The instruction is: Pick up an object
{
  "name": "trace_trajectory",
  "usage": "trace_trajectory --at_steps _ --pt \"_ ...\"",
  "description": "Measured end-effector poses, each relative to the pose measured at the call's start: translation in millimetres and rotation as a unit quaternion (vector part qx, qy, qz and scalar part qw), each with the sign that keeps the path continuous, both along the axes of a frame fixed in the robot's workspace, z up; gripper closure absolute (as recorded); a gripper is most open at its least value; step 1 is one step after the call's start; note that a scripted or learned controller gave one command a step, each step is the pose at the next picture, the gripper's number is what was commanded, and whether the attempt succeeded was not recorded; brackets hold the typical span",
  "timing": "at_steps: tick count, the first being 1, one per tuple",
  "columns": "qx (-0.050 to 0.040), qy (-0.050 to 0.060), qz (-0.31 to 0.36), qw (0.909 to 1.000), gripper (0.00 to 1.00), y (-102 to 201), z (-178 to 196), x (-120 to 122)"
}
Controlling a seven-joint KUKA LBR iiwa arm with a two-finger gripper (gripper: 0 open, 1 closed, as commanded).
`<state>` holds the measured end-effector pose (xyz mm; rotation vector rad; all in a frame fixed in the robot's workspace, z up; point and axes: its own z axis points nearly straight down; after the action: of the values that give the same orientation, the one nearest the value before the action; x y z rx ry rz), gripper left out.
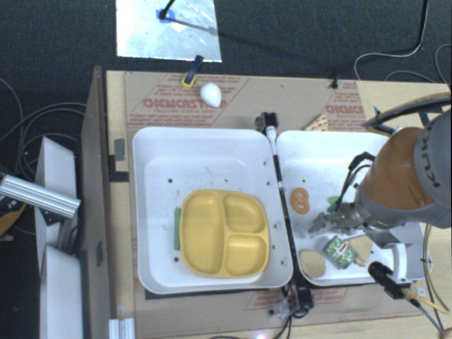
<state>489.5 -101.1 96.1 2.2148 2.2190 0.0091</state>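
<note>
Just left of the claw [326, 221], in the right bin [318, 154]: orange pretzel [300, 200]. Below it: green-white packet [338, 252] and tan cookie [312, 263]. Far left, left bin [152, 189]: yellow tray [224, 232]. Claw opening: cannot tell.

Well left of the jaws, a yellow divided plate [224, 232] lies in the left white bin [152, 147] with a green stick [177, 228] along its left edge. Far up-left, a white egg [210, 94] rests on the cardboard-covered table [233, 97], a silver sheet [167, 18] beyond.
</note>
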Motion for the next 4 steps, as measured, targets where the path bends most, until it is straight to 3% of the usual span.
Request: trace_trajectory --at_steps 1,2,3,4 --pt "0.0005 0.004 -0.001 1.0 0.0 -9 -12 -3" --pt "-0.0013 0.001 -0.001 1.0 0.0 -48 -11 41" --pt "-0.0011 0.004 -0.003 1.0 0.0 -106 7 8" --pt "0.001 0.004 0.002 1.0 0.0 -44 -12 -3"
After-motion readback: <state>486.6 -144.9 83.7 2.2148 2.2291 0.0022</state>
